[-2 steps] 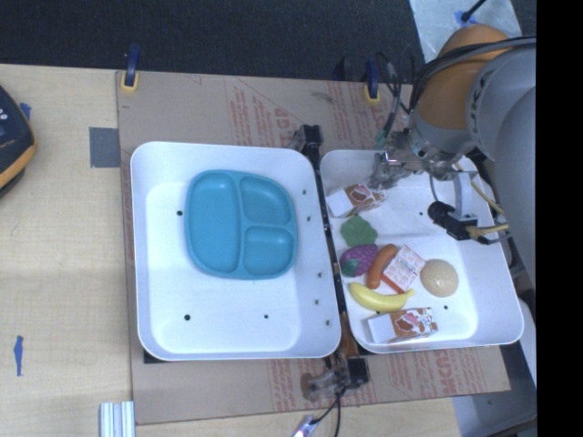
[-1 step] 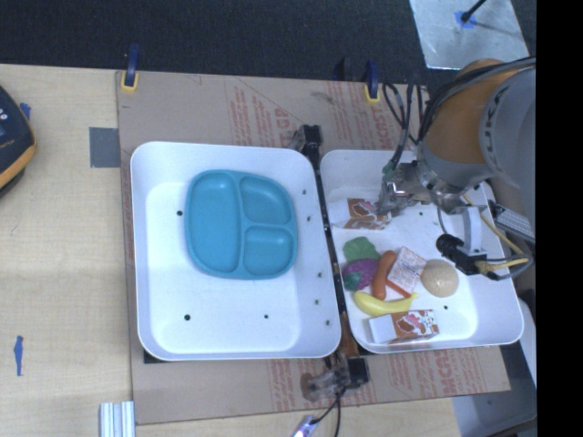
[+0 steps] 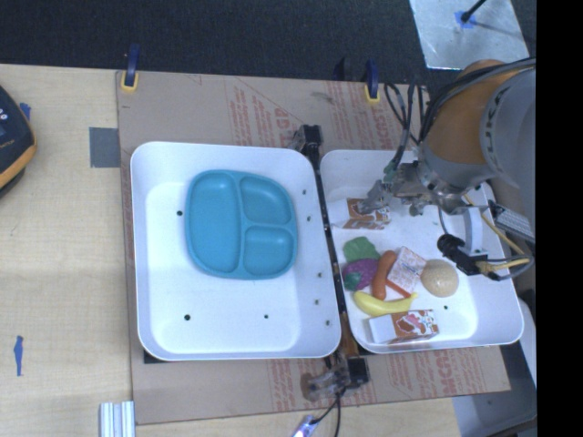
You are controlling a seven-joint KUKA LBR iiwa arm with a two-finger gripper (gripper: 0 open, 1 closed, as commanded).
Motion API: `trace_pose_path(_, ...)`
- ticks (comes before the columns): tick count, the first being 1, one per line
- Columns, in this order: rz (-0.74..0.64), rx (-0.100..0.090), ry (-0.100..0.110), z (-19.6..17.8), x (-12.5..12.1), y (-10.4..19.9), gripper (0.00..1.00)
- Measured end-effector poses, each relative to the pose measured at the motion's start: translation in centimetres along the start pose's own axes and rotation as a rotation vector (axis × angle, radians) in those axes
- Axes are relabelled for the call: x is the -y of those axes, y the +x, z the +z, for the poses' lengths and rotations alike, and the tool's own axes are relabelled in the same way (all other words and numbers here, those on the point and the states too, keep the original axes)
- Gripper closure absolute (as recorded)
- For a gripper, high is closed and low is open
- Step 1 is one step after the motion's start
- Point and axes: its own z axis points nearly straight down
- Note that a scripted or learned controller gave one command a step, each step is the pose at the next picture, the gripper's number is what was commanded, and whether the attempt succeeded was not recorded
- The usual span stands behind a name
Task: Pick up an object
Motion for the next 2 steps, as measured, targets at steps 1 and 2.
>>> trace_pose_path(1,-0.001,-0.009,0.018,1.5,-3.9,2.1,0.0)
trace_pose_path(2,0.0,-0.009,0.018,1.5,-3.9,0.9,0.0)
